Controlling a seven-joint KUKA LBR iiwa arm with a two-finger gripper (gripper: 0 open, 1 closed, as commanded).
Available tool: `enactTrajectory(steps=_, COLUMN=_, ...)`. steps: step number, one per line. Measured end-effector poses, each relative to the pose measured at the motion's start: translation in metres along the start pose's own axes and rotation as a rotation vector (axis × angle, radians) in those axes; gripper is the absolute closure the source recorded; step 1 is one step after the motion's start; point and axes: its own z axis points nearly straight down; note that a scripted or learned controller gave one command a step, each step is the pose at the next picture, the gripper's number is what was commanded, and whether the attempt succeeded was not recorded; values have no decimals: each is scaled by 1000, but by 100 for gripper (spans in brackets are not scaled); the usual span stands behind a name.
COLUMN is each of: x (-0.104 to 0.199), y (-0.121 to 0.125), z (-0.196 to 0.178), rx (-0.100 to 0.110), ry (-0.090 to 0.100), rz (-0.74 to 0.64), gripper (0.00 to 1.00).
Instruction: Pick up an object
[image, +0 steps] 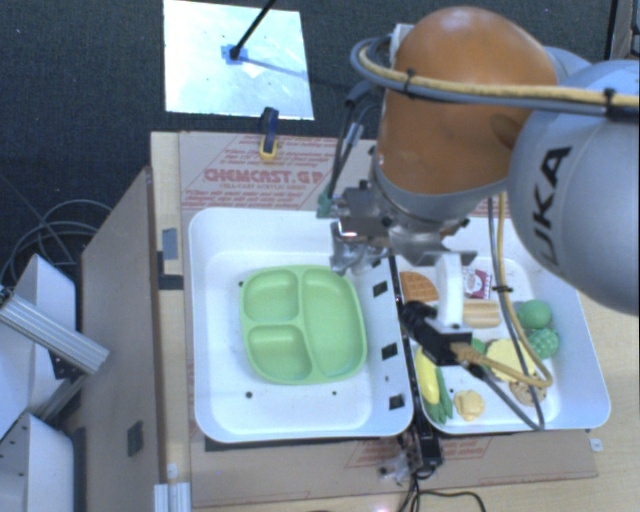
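1. Objects available to pick: a cluster of toy foods in the bin on the view's right. None is lifted and all lie on the bin floor.
2. Far side of that bin: a brown ridged bread piece close to the inner wall, with a red-and-white packet to its right. A tan sausage lies just nearer the camera than the two.
3. Right side: a smooth green ball, with a knobbly green piece touching or just beside it.
4. Near side: a long yellow piece along the inner wall and a small yellow lump beside it.
5. Gripper: hangs over the far end of the wall between the two bins, apart from the toy foods. No object is seen in it. Whether it is spread or closed cannot be told from this view.
6. Bin on the view's left: holds a green divided plate, lying flat, roughly central.
7. Both bins sit on a cardboard sheet with red print.
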Motion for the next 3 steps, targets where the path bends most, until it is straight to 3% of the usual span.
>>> enactTrajectory(steps=1, x=68, y=-15, z=-54, rx=6, ry=-1, rz=-3, gripper=100)
enactTrajectory(steps=2, x=-29, y=35, z=90, rx=24, ry=-15, rz=18, gripper=100)
enactTrajectory(steps=3, x=-24, y=-14, z=20, rx=7, ry=-4, rz=4, gripper=100)
